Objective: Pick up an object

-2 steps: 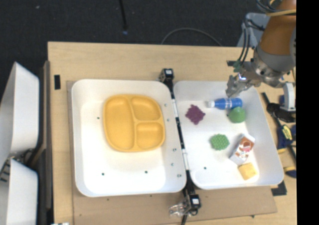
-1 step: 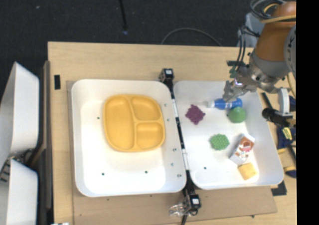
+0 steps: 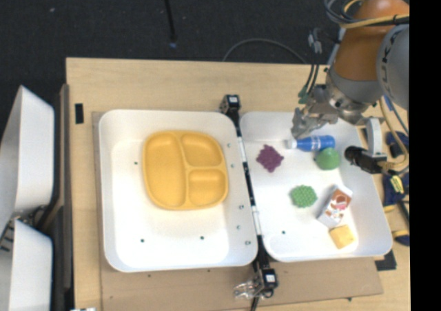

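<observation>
The right bin (image 3: pixel 365 247) holds several small objects. A blue bottle with a white cap (image 3: pixel 313 143) lies on its side near the bin's back. A green ball (image 3: pixel 329 158) touches it on the right. A purple knobbly piece (image 3: pixel 270 158) lies to the left, and a green bumpy piece (image 3: pixel 303 196) sits mid-bin. A red and white carton (image 3: pixel 335 207) and a yellow block (image 3: pixel 342 236) lie toward the front right. My gripper (image 3: pixel 302 126) hangs at the back of this bin, just over the bottle's capped left end. Nothing is seen held in it.
The left bin (image 3: pixel 117 234) carries a yellow divided plate (image 3: pixel 185 168). A ridge with black clips (image 3: pixel 242 165) separates the two bins. The grey and orange arm (image 3: pixel 362 54) comes in from the upper right. Blue and yellow hardware (image 3: pixel 393 165) sits by the right rim.
</observation>
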`<state>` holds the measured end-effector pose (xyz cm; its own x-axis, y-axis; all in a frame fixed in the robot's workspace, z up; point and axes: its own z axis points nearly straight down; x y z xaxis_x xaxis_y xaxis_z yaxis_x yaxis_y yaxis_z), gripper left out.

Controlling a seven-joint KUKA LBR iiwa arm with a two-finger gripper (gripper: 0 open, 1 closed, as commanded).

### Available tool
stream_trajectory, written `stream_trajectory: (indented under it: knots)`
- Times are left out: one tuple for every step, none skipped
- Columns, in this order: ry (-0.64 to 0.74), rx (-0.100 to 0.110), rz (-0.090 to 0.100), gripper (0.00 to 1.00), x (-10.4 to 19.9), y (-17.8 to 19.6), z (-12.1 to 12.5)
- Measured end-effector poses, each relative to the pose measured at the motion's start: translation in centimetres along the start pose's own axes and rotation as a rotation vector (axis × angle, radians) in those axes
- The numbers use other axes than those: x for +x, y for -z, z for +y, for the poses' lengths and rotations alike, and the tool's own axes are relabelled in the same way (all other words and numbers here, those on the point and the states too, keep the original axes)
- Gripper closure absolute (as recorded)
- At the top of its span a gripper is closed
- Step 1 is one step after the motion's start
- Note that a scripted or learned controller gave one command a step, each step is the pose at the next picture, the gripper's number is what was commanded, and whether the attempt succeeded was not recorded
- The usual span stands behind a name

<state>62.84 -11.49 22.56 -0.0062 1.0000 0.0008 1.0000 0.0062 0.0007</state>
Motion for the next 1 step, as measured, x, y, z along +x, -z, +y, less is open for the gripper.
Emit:
stream_trajectory:
  knots:
    - [-0.001, 0.001, -0.001, 1.00, 4.68, -0.50, -0.90]
